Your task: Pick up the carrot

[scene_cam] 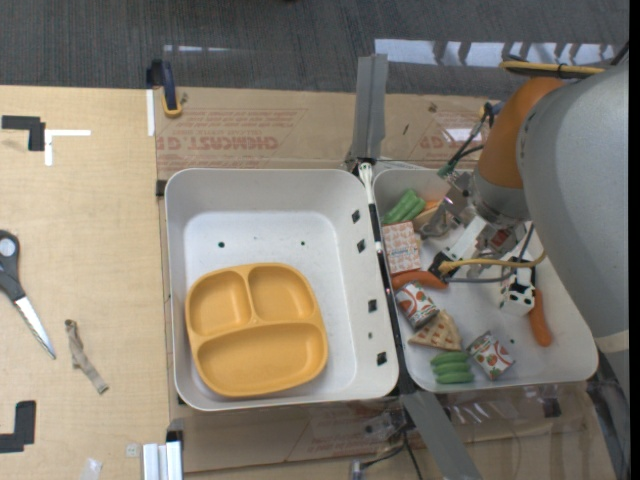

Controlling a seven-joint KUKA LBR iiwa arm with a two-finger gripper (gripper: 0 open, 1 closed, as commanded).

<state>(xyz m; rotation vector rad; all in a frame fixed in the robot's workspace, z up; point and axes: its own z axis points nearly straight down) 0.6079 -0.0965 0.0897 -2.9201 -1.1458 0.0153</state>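
Pincer (458,253) low in the right bin (575,363), among the toys; released or clenched, cannot tell, with the wrist and a yellow cable lying over it

Possible trouble, judged from this:
- From the arm (580,168): bulks over the bin's far right side, so could sweep toys aside on any swing toward the target
- From the carrot (540,325): lies down and right of the pincer, apart from it, close to the bin's right wall; could be pinned against that wall or roll away under a slanted approach
- From the red-orange stick (420,279): just down and left of the pincer, nearer than the carrot and alike in colour; could be taken by mistake
- From the black-and-white toy (517,293): between pincer and carrot, just beside the carrot's upper end; could be knocked or caught along with it

Hard to make out:
- Right bin's far corner, behind the arm
- Left bin (180,268) and yellow plate (258,328), well off to the pincer's left, plain to see and no part of this
- Green toy (405,208), up and left of the pincer, partly covered
- Carrot's upper tip, possibly touching the black-and-white toy; cannot say
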